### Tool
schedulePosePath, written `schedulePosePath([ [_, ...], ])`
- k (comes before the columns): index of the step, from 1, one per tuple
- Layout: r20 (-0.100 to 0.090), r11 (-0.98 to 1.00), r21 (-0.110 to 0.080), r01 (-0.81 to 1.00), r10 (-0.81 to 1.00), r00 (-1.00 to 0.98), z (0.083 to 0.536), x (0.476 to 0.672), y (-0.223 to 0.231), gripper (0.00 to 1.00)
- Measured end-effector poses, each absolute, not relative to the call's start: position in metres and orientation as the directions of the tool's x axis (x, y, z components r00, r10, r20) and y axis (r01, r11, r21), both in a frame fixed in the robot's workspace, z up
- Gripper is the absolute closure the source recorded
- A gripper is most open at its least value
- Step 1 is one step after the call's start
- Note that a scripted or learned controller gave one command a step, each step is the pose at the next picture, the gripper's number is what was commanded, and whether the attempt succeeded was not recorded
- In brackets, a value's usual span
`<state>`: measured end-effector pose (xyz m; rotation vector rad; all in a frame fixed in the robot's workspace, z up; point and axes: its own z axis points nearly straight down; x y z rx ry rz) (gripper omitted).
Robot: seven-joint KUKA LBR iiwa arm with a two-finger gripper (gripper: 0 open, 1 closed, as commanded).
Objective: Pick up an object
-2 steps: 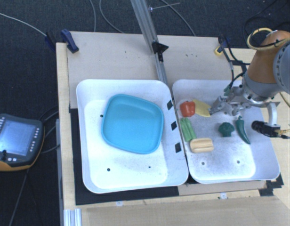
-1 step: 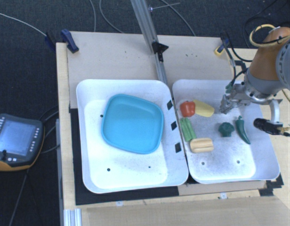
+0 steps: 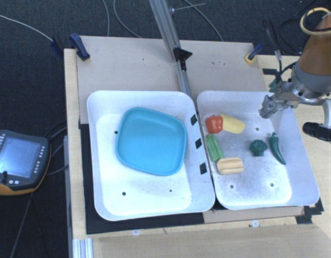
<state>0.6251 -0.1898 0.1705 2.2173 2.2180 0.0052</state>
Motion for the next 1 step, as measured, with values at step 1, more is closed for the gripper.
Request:
schedulePosePath([
  [1,-0.001,0.000,0.005,1.000,1.000,0.000,0.2160,0.6261,-0.1900,1.00],
])
